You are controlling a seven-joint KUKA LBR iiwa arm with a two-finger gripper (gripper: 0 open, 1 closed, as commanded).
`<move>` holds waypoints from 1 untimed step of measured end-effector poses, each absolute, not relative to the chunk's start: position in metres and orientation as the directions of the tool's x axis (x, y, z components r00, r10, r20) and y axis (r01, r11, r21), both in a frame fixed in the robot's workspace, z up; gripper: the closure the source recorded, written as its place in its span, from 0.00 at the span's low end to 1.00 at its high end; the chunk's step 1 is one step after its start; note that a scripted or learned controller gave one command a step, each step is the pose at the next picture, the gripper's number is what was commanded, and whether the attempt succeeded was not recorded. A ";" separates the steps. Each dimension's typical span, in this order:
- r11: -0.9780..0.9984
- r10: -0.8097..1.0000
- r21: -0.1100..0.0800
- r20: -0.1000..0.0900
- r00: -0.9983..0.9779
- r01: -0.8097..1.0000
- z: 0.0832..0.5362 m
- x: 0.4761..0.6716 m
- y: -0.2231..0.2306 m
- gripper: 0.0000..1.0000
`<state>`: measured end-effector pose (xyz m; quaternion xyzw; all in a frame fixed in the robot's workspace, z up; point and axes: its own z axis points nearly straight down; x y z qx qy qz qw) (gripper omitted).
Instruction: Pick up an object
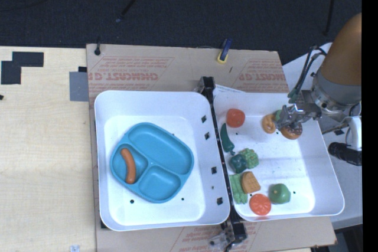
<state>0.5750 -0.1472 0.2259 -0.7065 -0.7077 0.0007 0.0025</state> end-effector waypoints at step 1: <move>0.005 1.000 -0.003 0.004 -0.004 1.000 0.235 0.562 -0.093 1.00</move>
